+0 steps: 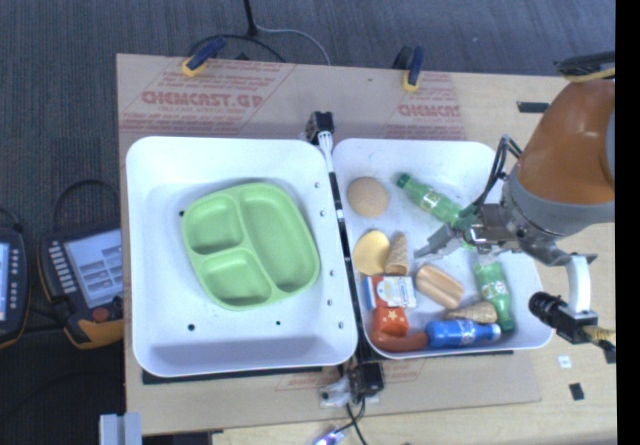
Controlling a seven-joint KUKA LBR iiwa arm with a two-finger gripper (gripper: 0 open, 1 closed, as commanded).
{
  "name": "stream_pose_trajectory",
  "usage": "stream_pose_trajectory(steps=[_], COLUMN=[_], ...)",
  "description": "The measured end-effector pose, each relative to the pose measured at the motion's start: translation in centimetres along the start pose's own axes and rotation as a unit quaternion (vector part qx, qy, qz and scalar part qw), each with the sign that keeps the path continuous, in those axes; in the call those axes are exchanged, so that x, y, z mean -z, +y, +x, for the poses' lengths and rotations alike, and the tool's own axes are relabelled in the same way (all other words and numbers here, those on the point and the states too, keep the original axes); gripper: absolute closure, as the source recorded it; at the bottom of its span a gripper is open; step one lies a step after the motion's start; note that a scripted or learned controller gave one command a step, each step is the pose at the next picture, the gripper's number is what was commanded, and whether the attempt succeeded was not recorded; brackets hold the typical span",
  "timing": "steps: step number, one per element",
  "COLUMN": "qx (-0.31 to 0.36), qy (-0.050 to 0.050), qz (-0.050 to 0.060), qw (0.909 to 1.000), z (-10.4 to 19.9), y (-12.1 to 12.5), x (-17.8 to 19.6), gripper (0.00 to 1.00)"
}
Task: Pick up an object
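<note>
On the left side of the surface [150, 103], the left bin [150, 333] carries a green divided plate [250, 245], light and stiff, but it lies flat and its low rim gives little to hold. Just right of the wall between the bins, the right bin [430, 148] is crowded with small toy foods. Near its upper left lies a round tan bun [368, 196], and below it a yellow piece [370, 253] touches a cone-like piece [398, 253]. Lower down there is a white packet [396, 290], a red piece [392, 329] at the front wall, a hot dog [439, 284] and a blue bottle [460, 333] lying on its side. These all look like hollow plastic: light, stiff, not fragile, but smooth and rounded, so I judge they can slip or roll away from the fingers. A green bottle [430, 199] lies tilted in the upper part of the bin, and a second green bottle [493, 291] lies near the right wall. The gripper [462, 233] hangs over the middle of this bin, between the two green bottles; its fingers seem spread open, with nothing between them. The hot dog, just below the gripper, seems to me a good choice, taken across its short width at the middle. The bun stands more apart, but its dome shape would be harder to pinch.
</note>
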State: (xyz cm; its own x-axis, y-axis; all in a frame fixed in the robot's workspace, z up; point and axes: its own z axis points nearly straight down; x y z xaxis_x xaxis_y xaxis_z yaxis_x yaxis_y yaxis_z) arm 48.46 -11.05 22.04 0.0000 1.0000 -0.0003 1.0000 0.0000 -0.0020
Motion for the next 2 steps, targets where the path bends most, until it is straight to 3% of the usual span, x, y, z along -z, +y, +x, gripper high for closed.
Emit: stream_pose_trajectory(steps=[1,2], qx=[-0.007,-0.086], qy=[0.000,0.000], qz=[0.000,-0.008], qw=[1.0000,0.9963], z=[-4.1,-4.8], y=[4.4,10.4], x=[-1.7,-11.7], gripper=[0.00,0.00])
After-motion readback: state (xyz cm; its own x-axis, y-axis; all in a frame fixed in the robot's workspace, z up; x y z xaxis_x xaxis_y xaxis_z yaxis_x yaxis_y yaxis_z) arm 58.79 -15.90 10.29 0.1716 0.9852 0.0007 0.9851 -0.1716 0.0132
